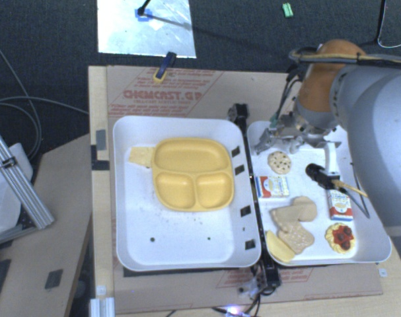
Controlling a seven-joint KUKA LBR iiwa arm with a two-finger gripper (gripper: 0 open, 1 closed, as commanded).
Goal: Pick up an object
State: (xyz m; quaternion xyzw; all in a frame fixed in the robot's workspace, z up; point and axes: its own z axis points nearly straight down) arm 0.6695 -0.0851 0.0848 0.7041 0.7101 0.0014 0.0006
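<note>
Grey metal gripper [279, 139] sits low at the right bin's [372, 246] far-left corner, just above the cookie [279, 162] — jaw state I cannot tell. Descending there, it may scrape the wall — or nudge the cookie aside.

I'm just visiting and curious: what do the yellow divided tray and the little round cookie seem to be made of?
The yellow tray looks like moulded plastic: one even colour, smooth rounded compartment edges, a soft matte sheen. The cookie is probably a plastic toy rather than real food; its surface looks uniform with neat dark dots, though it is too small to be sure.
</note>
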